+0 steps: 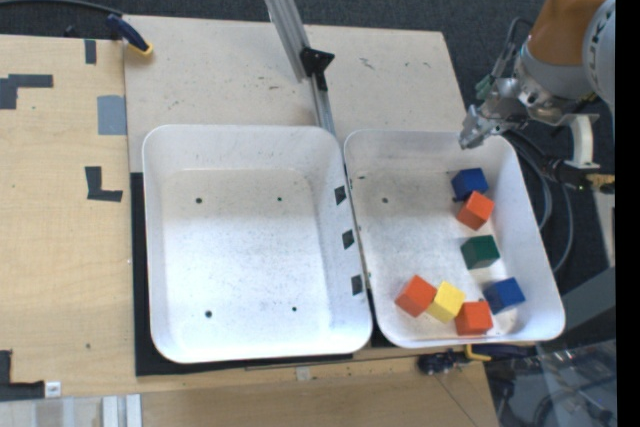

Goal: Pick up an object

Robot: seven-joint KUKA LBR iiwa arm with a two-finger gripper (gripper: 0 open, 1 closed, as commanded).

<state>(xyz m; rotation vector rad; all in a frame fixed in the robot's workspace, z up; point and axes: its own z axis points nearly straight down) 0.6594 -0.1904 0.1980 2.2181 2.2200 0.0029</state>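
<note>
Nothing picked yet: the gripper hovers over the right bin's far corner, near the blue block; grip state indeterminable.

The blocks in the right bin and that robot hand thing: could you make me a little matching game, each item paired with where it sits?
Items:
1. green block
2. yellow block
3. end effector
4. left bin

Places:
A. over the right bin's far rim
B. between two orange blocks near the front
C. no blocks in it
D. along the right wall, midway, below an orange block

Pairs: 1-D, 2-B, 3-A, 4-C
</note>
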